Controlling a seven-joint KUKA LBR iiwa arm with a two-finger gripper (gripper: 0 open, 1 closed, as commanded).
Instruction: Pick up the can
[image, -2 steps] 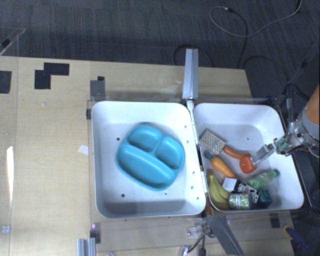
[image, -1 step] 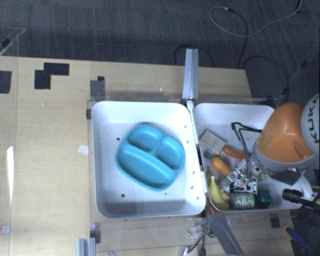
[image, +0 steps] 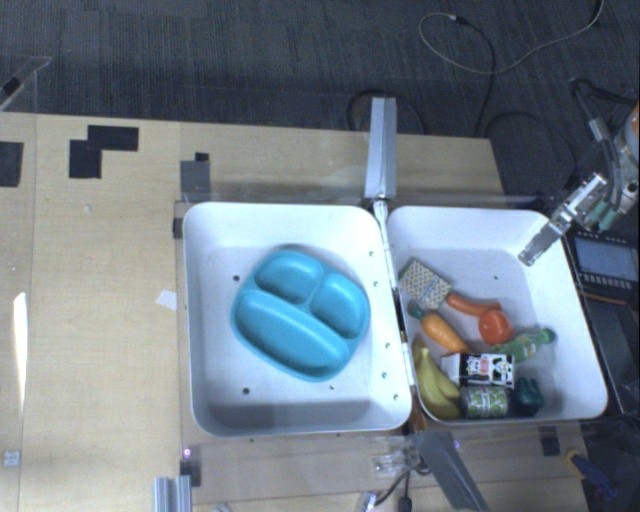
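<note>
The can (image: 485, 402) is green and lies on its side near the front edge of the right bin (image: 470, 235), just below a black-and-white carton (image: 487, 369). A banana (image: 432, 380) lies to its left and a dark teal object (image: 530, 396) to its right. My gripper (image: 537, 248) hangs over the bin's back right corner, pointing down and to the left, well away from the can, with nothing visibly in it.
Also in the right bin are a patterned grey packet (image: 425, 283), an orange carrot (image: 443, 331), a red-orange vegetable (image: 493, 325) and a green bottle (image: 528, 344). The left bin (image: 210, 390) holds a blue divided plate (image: 300, 312). A metal rail (image: 380, 150) runs between the bins.
</note>
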